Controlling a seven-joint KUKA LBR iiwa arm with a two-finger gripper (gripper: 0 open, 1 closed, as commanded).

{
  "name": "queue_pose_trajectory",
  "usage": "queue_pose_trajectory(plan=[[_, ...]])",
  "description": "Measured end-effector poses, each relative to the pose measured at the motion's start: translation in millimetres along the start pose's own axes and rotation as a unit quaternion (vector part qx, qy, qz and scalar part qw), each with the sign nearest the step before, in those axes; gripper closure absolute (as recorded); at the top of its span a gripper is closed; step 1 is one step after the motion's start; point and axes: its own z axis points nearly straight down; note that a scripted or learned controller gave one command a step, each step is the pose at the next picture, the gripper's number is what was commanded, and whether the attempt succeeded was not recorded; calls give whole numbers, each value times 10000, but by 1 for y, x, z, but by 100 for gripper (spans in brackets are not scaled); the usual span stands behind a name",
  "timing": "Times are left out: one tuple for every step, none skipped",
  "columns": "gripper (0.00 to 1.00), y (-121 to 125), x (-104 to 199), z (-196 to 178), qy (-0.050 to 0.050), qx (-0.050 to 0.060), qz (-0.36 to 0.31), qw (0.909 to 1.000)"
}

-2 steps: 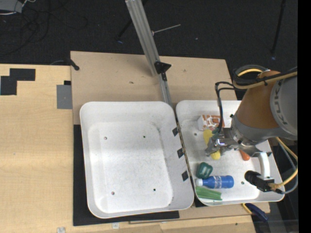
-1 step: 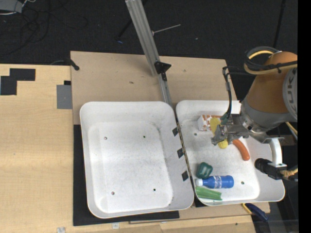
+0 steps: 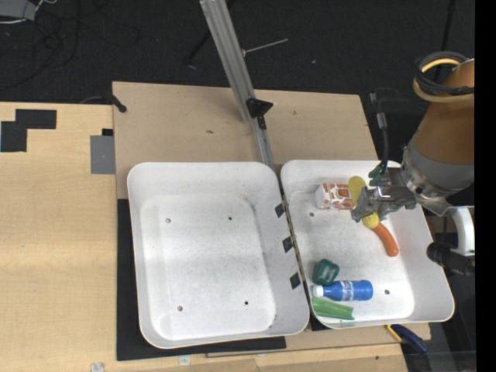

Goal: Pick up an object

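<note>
My gripper (image 3: 366, 206) hangs low over the upper part of the right bin (image 3: 434, 304), reaching in from the right. It sits right over a yellow object (image 3: 356, 186), next to a red and white carton (image 3: 334, 195). An orange carrot-shaped piece (image 3: 388, 241) lies just below the gripper, with a small yellow bit (image 3: 372, 222) at its upper end. I see nothing clearly lifted.
Toward the right bin's front lie a dark green lump (image 3: 326, 270), a blue bottle with a white cap (image 3: 346, 291) and a flat green piece (image 3: 334, 310). The left bin (image 3: 147, 208) sits beside it. A slanted metal rail (image 3: 232, 60) rises behind the bins.
</note>
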Motion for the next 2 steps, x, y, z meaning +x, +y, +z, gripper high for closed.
queue_pose_trajectory(plan=[[100, 17, 46, -3, 4, 24, -15, 10000], [100, 28, 101, 16, 11, 45, -15, 10000]])
